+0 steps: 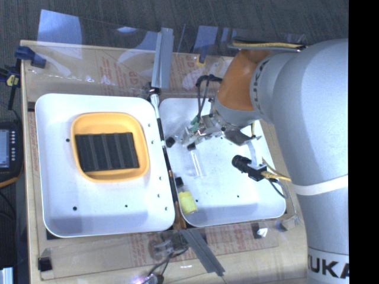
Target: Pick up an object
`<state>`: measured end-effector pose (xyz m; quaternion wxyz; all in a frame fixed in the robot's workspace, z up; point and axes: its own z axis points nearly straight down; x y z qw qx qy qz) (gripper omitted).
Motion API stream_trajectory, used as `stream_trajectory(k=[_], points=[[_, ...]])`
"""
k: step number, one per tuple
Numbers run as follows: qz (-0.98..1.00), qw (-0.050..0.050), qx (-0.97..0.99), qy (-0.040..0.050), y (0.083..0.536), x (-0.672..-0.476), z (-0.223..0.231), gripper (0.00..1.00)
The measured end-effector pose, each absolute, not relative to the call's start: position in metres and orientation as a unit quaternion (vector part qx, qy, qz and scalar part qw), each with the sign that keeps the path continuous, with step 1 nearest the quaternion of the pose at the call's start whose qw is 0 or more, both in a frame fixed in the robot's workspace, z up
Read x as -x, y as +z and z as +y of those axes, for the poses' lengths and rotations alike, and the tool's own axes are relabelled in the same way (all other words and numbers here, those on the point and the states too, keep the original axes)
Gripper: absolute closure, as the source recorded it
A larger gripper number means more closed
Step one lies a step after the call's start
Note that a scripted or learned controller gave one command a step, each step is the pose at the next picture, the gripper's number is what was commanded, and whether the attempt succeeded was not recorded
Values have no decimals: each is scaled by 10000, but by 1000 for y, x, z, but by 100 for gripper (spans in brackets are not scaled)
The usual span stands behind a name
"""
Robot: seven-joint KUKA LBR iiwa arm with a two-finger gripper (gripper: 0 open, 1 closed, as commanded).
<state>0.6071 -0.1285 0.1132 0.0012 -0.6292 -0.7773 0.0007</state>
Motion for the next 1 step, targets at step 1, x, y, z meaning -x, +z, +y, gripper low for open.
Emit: stream_trajectory(k=[1], points=[[-7641,7,6451,2,193,-657,-82,100]])
